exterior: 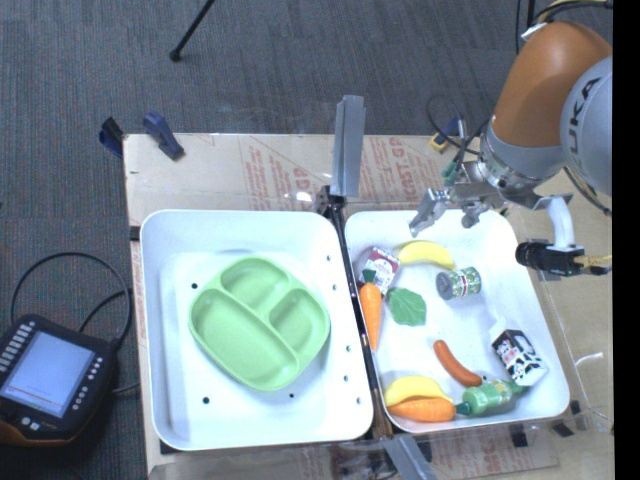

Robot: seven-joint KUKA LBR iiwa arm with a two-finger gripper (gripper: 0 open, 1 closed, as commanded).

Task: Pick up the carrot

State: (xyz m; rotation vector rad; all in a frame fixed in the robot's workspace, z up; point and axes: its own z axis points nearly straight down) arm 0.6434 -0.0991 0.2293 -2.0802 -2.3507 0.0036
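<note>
Lowering your open pincer (pixel 449 204), aim it at the carrot (pixel 371 313) by the bin's (pixel 545 313) left wall, fingers across it

Carrot (pixel 371 313) lies by the right bin's (pixel 531 298) left wall — gripper (pixel 450 203) hovers above the far rim

1. Left white bin (pixel 160 268) has a green divided plate (pixel 260 320) sitting about dead center.
2. Right white bin (pixel 530 298) is the busy one: banana (pixel 425 254) up at 12 o'clock, small can (pixel 459 283) just at its 4 o'clock.
3. Green leaf (pixel 407 306) sits near the middle, sausage (pixel 456 362) at its 5 o'clock.
4. Milk carton (pixel 518 356) lies at the bin's 4 o'clock, green bottle (pixel 489 398) at its 7 o'clock.
5. A handheld pendant (pixel 45 378) rests on the floor, at 9 o'clock from the left bin.
</note>
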